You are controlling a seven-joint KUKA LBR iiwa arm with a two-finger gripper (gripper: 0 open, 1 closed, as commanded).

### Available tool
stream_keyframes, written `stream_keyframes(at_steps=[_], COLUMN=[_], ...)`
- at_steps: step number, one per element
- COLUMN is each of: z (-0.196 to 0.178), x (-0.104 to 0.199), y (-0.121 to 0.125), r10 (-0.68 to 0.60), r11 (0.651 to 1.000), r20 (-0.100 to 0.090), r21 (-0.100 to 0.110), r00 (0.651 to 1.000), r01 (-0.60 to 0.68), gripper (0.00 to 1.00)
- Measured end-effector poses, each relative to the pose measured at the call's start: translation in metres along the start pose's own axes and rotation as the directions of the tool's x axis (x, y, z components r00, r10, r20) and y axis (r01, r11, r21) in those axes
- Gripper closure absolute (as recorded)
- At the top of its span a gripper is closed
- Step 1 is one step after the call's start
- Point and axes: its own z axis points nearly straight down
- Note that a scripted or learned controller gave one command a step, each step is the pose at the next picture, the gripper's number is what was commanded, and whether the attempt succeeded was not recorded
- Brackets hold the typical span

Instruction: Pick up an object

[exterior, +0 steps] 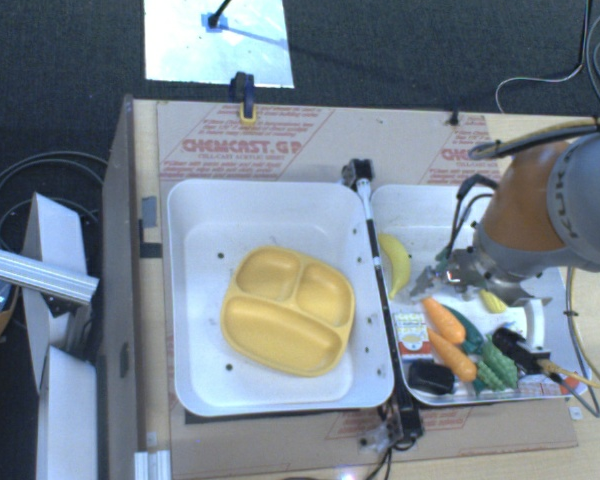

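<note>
Nearest the camera, at the bottom of the right-hand shallow white plastic bin, lay a small black rounded block at about six o'clock in that bin. Just beside it ran two orange plastic carrots, end to end on a slant, with a knobbly green plastic vegetable touching them at four o'clock and a small printed white and red packet at their nine o'clock. A yellow plastic banana rested against the divider at ten o'clock in the same bin. These toys were the candidates for picking, crowded into the lower half of the bin.

The two-finger gripper hung over the middle of that bin, just above the upper carrot and near the banana. Whether its fingers were spread or closed could not be told from this slanted view, and nothing could be seen between them.

The likely trouble was the crowding: the carrots, the green vegetable and the black block touched one another, so a descent might have landed on two things at once or nudged one aside. The carrots' round, slanted bodies might also have rolled out of a pinch.

The grey arm with its orange band reached in from three o'clock, bent downwards at the wrist.

In the left-hand shallow white plastic bin, well apart, sat a yellow three-compartment plastic plate.
</note>
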Motion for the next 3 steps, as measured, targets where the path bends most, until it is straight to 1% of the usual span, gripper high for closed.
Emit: stream_keyframes(at_steps=[1,2,3], z=[0.003,-0.008,-0.102], x=[0.007,0.007,0.089], y=[-0.035,-0.032,-0.023], r10=[0.007,0.006,-0.005], r11=[1.000,1.000,1.000], r20=[0.006,0.006,0.004], r21=[-0.010,-0.015,-0.020], r00=[1.000,1.000,1.000], r01=[-0.007,-0.006,0.005], gripper=[0.00,1.00,1.00])
